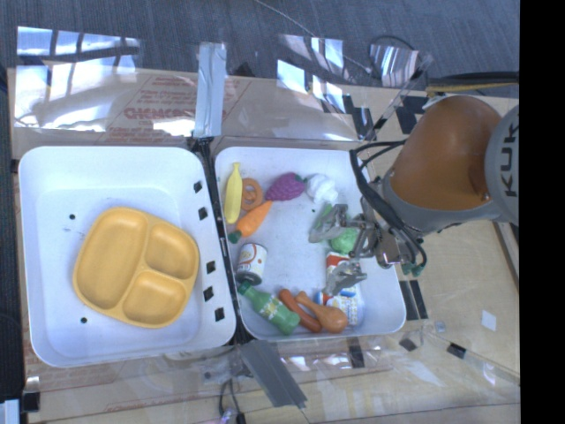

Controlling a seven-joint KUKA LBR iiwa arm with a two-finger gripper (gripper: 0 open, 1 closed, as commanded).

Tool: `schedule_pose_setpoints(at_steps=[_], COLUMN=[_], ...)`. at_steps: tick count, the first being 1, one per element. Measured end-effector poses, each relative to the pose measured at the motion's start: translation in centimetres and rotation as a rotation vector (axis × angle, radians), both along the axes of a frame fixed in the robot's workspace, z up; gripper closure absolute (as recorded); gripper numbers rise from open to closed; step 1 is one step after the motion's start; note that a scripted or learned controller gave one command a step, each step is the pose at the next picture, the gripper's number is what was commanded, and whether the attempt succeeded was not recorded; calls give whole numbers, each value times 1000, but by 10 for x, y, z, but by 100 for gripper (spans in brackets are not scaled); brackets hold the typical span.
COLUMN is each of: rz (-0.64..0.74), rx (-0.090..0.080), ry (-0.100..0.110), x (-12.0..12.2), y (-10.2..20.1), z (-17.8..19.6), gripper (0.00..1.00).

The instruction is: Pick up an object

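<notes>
My gripper is low over the right side of the right bin, hanging from the grey arm with the orange band. Its two fingers stand open, one finger toward the back and the other toward the front. Between them lie a small green toy and a red and white item; neither looks clamped or lifted. Other toys lie around the bin: a yellow banana, an orange carrot, purple grapes, a small can and a green bottle.
The left bin holds a yellow divided plate. Orange sausage-like toys and a white and blue item crowd the right bin's front wall. A white lump sits behind the gripper. Cables hang beside the wrist.
</notes>
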State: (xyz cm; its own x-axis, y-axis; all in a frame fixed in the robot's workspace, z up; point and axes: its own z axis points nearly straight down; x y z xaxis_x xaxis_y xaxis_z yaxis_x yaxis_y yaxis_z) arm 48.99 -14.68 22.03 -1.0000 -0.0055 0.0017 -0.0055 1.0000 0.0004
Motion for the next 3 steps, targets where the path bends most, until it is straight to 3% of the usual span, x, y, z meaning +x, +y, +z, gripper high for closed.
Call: schedule_pose_setpoints(at_steps=[1, 2, 3], rz=[-170, -355, -412], rx=[-1, -2, -1], ry=[-5, -9, -2], x=[36, 101, 82], y=[-35, -64, -61], z=[-128, -40, -128], gripper=[0, 0, 0])
